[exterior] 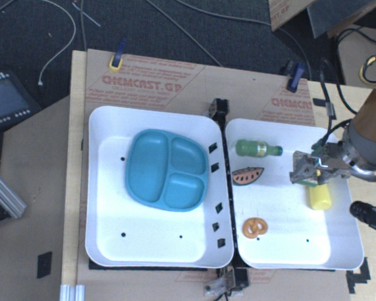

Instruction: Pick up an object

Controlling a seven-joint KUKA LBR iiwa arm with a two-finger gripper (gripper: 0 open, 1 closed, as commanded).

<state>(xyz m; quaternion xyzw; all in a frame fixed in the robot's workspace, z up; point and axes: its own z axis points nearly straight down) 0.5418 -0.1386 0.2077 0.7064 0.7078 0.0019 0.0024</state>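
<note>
Gripper (307,172) low in the right bin (284,252), just beside a yellow object (320,196); we cannot tell its state, and we see nothing lifted. A green bottle (257,148), watermelon slice (246,176) and pretzel (255,227) lie nearby, so we judge the pick not yet done

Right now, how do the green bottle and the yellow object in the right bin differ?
The green bottle lies on its side in open floor near the bin's far edge; the yellow object sits right at the end effector. The bottle is slimmer and longer, the yellow object stubbier. Both rest in the right bin.
</note>
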